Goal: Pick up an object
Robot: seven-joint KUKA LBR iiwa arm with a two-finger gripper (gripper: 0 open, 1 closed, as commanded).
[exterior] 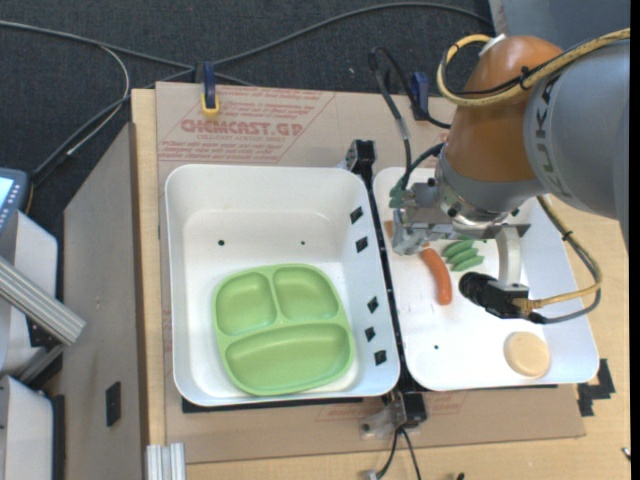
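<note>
My gripper [412, 230] hangs low over the left part of the right bin [570, 363], under the grey arm with its orange band. Just below and to its right lies an orange sausage-shaped piece [438, 275], touching or nearly touching the gripper's lower edge. A green pod-like piece [463, 254] lies right of the gripper, partly under the arm. A tan round disc [526, 354] rests in the bin's near right corner. A small orange bit [388, 229] shows at the bin's left wall beside the gripper.
The left bin [190, 268] holds a green divided plate [284, 328] in its near half. A black cable fitting [495, 295] with a yellow lead hangs over the right bin between the sausage piece and the disc. Black clips line the wall between the bins.
</note>
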